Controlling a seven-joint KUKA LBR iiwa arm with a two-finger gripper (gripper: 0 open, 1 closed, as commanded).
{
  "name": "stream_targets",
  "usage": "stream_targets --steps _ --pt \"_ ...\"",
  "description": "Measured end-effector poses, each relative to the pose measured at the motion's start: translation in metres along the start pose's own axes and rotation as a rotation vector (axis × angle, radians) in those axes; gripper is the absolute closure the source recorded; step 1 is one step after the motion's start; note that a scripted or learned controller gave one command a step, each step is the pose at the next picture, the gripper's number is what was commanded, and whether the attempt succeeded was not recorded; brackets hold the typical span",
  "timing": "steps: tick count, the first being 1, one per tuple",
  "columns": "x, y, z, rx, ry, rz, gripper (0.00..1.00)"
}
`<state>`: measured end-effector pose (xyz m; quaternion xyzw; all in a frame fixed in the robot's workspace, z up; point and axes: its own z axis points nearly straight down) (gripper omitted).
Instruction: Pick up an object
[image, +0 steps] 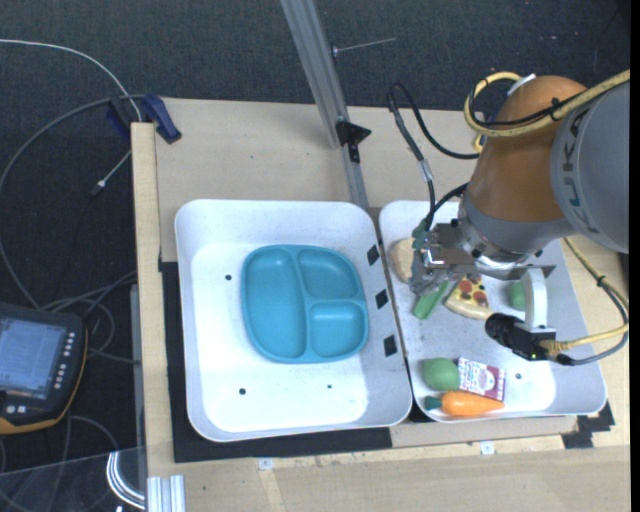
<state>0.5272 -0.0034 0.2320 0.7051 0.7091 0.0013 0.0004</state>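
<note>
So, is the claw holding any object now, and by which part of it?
It cannot be told: the claw sits low over a green object in the right bin, with no clear grasp visible.

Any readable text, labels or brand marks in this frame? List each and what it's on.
"KU", the visible start of larger black lettering, reads vertically on the grey arm housing.
Print on the small pink and white carton in the right bin: too blurred to read.
Screen of the black handheld pendant at left: too small to read.
</note>
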Motion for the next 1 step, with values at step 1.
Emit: stream_targets --steps 1 --pt "0.0565 0.0120 0.0090 0.001 -0.001 0.001 1.00"
